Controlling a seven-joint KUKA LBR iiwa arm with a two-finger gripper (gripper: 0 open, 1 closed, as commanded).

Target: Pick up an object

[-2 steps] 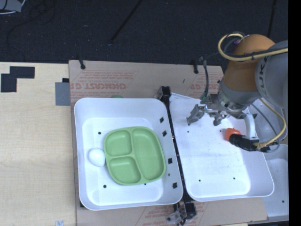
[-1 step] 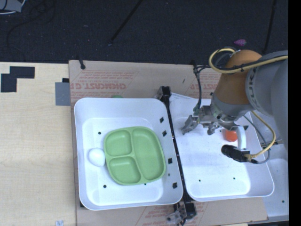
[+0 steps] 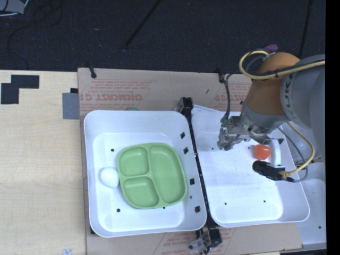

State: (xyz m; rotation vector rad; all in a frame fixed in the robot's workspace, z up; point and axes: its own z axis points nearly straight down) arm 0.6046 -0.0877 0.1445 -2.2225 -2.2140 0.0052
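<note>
Small, light-looking orange ball (image 3: pixel 261 152) near right bin (image 3: pixel 239 211) far-right edge, probably slippery, best pinched across middle; gripper (image 3: pixel 227 140) state unclear.

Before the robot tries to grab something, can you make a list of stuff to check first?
1. Something to grab in the right bin: ok, an orange object lies near its far side.
2. Tool over that bin: ok.
3. Tool right above the orange object: not ok, it sits off to one side.
4. Tool fingers ready: cannot tell.
5. Left bin things away from the arm: ok, the green plate and white ball lie there.
</note>
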